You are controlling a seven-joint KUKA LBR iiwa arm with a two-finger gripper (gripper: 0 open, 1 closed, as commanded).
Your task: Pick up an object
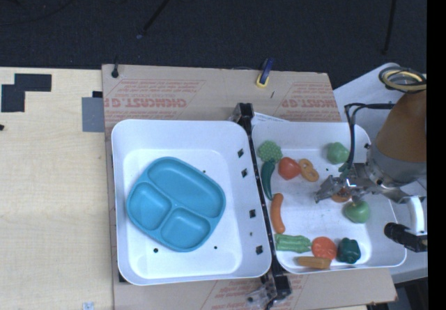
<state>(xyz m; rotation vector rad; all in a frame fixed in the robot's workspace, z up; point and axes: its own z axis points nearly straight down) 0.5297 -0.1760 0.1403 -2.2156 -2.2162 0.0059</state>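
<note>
Gripper (333, 192) hovering low in right bin (300, 150), likely lining up over small orange-red piece (341, 196) beneath it; finger state unclear, cannot tell. Piece sitting mid-bin beside green round toy (357, 212), mostly hidden, so long axis unreadable. Blue divided plate (175, 203) lying in left bin (174, 136).

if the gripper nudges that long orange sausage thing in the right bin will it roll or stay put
The orange sausage looks rounded and smooth, so a sideways nudge would probably roll it. It lies flat on the right bin, so tipping seems unlikely. Its glossy, toy-like look suggests it is light and may slip from the gripper.
</note>
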